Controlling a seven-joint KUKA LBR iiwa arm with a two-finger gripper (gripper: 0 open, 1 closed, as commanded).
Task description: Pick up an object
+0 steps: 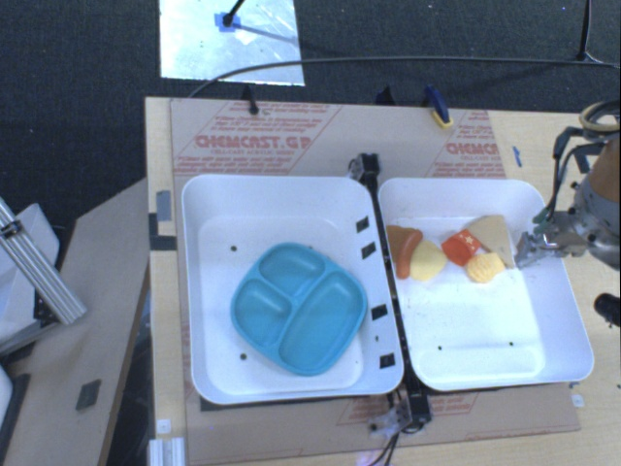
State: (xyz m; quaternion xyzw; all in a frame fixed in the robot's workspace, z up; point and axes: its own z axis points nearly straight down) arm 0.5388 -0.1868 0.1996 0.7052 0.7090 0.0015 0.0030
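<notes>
Reaching in from the right, metal two-finger gripper [529, 248] poised low beside the tan wedge-shaped toy food piece [492, 233] in the right shallow white plastic bin [505, 357], presumably for a sideways approach, wedge's long axis slanting up-right to down-left, finger state indiscernible.

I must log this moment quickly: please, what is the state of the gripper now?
Gripper: cannot be told; it sits at the right bin's right side, beside the tan wedge.
</notes>
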